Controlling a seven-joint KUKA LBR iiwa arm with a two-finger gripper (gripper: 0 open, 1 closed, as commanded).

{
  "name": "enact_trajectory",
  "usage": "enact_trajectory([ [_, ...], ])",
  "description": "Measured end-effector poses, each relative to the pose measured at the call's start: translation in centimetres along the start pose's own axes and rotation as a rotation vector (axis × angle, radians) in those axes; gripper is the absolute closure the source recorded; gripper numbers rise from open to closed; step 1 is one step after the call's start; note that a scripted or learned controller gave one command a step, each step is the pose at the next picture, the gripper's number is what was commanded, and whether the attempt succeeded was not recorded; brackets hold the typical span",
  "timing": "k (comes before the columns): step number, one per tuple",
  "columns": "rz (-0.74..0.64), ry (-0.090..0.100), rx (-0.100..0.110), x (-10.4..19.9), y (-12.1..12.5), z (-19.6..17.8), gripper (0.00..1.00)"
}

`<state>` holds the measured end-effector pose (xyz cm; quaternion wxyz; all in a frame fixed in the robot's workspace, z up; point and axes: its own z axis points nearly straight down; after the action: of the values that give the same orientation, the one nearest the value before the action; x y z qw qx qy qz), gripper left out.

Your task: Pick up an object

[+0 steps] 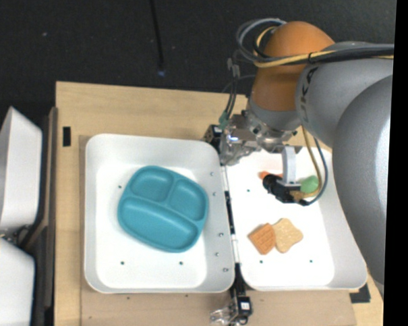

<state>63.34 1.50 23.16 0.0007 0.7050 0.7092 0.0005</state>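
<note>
Bench: a pale wooden benchtop (146, 99) carries two shallow white plastic bins side by side, the left bin (95, 188) in the middle of the frame and the right bin (334, 266) toward the right.
Left bin contents: a teal plastic plate with three compartments (165, 208) lies flat near the bin's centre.
Right bin contents: an orange toast-shaped flat piece (261, 238) and a tan toast-shaped flat piece (288, 235) touch each other at lower centre. A small green rounded object (311, 184) and a tiny red-orange bit (264, 175) sit higher up, well apart from the toast pair.
Gripper: the two-finger gripper (233, 148) sits at the upper end of the seam between the bins, over the right bin's upper left corner.
Grip state: I cannot tell whether it is open or closed. Nothing is visibly held.
Step in hand: judged as the approach, with no object picked yet.
Likely target: unclear. The red-orange bit is nearest, just to the lower right of the gripper.
Next move calls for: centring over one chosen object, away from the bin wall, then descending squarely so it lands between the jaws.
</note>
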Motion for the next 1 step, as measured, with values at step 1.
enact_trajectory([
  [1,-0.002,0.001,0.0,5.63,0.12,0.18,1.0],
])
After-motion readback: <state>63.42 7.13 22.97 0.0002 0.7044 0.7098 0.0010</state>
